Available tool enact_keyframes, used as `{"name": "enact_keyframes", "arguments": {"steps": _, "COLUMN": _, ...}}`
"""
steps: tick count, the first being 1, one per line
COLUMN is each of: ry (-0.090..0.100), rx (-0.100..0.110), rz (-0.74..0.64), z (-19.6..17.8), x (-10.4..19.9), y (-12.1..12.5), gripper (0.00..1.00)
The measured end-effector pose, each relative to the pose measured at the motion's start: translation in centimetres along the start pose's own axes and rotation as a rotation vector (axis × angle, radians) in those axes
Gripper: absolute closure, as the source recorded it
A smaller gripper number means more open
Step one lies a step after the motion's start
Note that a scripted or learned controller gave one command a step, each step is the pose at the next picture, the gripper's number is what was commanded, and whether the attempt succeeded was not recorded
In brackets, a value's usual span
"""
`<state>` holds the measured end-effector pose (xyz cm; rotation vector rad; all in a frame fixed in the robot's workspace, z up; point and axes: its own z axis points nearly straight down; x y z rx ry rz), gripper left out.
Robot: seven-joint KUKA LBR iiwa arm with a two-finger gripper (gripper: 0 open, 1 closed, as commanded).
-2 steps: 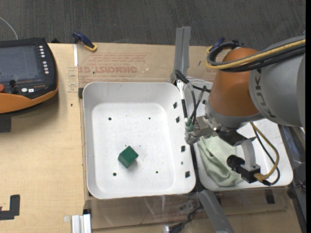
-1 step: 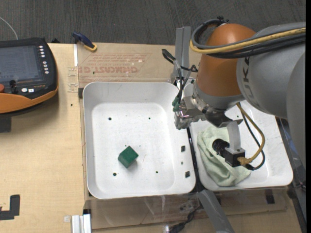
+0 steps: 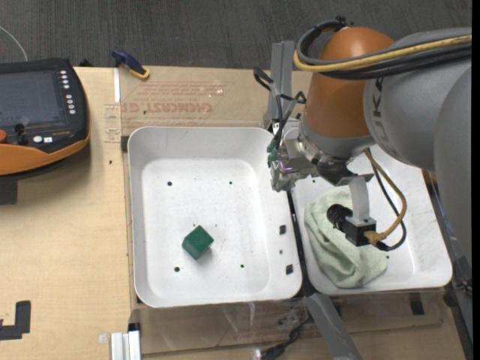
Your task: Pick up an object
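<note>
jaws are hiding under the wrist, so i am not able to tell whether they are apart or together. i am watching the gripper [image 3: 280, 165] hanging over the wall between the two bins, with the green block [image 3: 198, 241] lying alone in the bin on the view's left [image 3: 136, 201], well apart from it, and a pale cloth [image 3: 334, 250] bunching in the other bin [image 3: 431, 265], near it. i am judging the cloth the nearer pick: coming straight down on its thick fold, clear of the wall, is looking safest.

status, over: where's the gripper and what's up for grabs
Gripper over the bins' shared edge. Green cube loose in view-left bin, nothing blocking it. Pale cloth bunched in view-right bin.
</note>
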<state>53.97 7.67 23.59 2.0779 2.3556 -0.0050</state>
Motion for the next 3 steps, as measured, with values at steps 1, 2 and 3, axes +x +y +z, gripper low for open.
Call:
{"name": "enact_keyframes", "arguments": {"steps": 1, "ry": 0.001, "rx": 0.001, "rz": -0.149, "z": -0.2, "x": -3.9, "y": -3.1, "gripper": 1.0}}
{"name": "enact_keyframes", "arguments": {"steps": 2, "ry": 0.001, "rx": 0.002, "rz": 0.039, "z": -0.4, "x": -5.0, "y": -5.6, "gripper": 1.0}}
{"name": "enact_keyframes", "arguments": {"steps": 3, "ry": 0.001, "rx": 0.001, "rz": 0.08, "z": -1.4, "x": -3.6, "y": -6.7, "gripper": 1.0}}
